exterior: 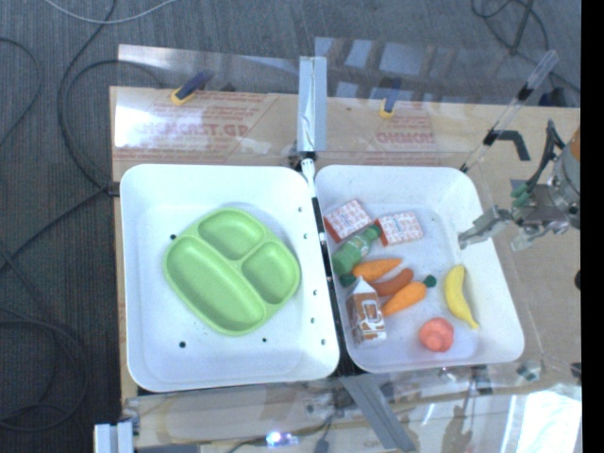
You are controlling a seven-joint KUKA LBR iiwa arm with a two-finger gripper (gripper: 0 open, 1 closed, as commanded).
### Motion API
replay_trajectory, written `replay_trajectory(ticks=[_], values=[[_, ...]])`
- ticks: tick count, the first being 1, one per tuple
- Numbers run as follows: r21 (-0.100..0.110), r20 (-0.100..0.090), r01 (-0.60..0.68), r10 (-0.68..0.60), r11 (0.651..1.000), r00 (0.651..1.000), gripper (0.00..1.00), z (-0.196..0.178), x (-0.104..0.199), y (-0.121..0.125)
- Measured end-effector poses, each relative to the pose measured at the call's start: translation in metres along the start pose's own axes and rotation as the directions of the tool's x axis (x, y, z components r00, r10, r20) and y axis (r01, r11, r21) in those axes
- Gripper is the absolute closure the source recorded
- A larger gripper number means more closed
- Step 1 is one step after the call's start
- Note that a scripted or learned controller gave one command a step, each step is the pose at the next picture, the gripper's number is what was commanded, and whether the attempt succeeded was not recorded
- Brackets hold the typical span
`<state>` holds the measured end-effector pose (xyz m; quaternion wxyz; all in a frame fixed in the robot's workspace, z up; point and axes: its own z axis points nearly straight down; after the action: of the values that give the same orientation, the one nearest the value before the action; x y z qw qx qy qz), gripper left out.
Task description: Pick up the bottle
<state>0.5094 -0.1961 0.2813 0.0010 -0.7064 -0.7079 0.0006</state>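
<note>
- The gripper [483, 228] is seen at the right of the frame, over the right rim of the right bin [491, 295]; whether it is wide or narrow cannot be told, and nothing is seen held in it.
- The green bottle [355, 253] is found lying on its side in the left part of the right bin, well apart from the gripper.
- Two red-and-white packets [373, 223] are placed just above the bottle, and carrots [392, 281] just below and to its right.
- A brown-and-white carton [366, 317], a banana [459, 295] and an orange ball [436, 335] are set lower in the same bin.
- A green divided plate [233, 270] is held in the left bin [142, 347].
</note>
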Motion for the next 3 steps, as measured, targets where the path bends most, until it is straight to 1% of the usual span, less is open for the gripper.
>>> replay_trajectory(ticks=[1,2,3], values=[[-0.002,0.0,0.372,-0.372,0.928,0.928,0.0,0.029,0.034,-0.025],[0.0,0.0,0.263,-0.263,0.965,0.965,0.0,0.099,0.12,-0.025],[-0.001,0.003,0.367,-0.367,0.93,0.93,0.0,-0.023,0.168,0.068]])
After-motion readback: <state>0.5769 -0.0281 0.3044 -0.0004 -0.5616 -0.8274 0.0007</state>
